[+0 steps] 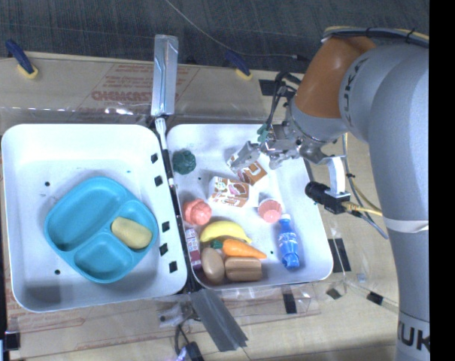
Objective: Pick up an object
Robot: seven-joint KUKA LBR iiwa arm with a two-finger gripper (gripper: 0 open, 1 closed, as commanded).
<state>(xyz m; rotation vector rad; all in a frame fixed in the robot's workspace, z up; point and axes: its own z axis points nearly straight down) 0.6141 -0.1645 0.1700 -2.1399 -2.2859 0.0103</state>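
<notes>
Small carton (253,174), upper centre of right bin (212,138): judged light, crushable; best pinched across flat sides. Gripper (246,156) aperture indiscernible.

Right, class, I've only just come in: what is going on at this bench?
A grey robot arm reaches in from the right, its gripper low over the back of the right bin, beside a small brown carton. That bin holds toy food: a banana, a carrot, a blue bottle. The left bin holds a blue divided plate with a yellow potato.
</notes>
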